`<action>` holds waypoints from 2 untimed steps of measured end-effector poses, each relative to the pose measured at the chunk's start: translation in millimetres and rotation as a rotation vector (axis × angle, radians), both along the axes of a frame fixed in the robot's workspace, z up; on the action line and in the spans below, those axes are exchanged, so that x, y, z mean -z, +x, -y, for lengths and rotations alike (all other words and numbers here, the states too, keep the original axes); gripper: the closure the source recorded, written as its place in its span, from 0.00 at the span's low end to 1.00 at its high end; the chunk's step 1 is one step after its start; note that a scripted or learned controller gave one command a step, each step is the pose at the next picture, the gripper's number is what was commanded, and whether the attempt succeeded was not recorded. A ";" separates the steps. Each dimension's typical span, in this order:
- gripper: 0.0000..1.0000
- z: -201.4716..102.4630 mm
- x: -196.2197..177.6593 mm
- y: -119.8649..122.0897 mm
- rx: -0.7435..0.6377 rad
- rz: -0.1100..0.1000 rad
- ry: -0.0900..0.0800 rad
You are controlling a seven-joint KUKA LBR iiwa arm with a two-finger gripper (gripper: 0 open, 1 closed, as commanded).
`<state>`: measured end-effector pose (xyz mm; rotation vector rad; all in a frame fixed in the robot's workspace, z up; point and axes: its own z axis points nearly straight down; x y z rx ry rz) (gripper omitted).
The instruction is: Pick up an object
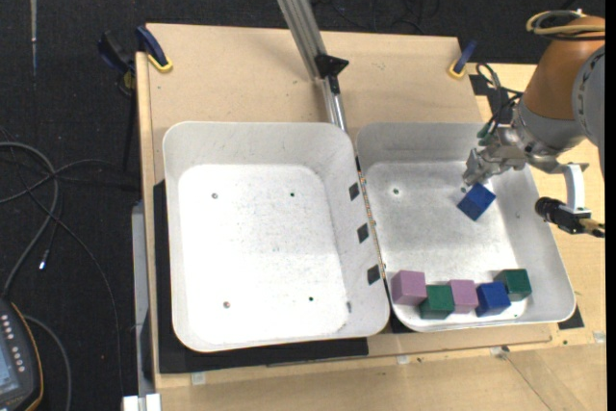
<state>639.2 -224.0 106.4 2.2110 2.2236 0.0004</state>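
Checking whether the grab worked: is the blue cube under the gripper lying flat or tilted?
Tilted. The blue cube hangs corner-down just below the gripper, unlike the cubes sitting square along the right bin's near edge.

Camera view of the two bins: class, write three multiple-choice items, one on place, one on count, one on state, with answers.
1. Where are the cubes?
A. left bin
B. right bin
C. bare bench

2. How many cubes sit in the row along the near wall?
A. three
B. five
C. eight

3. How does the blue cube under the gripper sit?
A. tilted
B. stacked on another
C. outside the bins

Answers: B, all lie in the right bin; B, two purple, two green, one blue; A, its edges are skewed beneath the jaws.
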 end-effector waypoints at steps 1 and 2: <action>0.00 -0.3 0.7 -0.2 -0.001 -0.002 0.000; 0.00 -24.0 10.8 -35.3 0.005 -0.005 0.004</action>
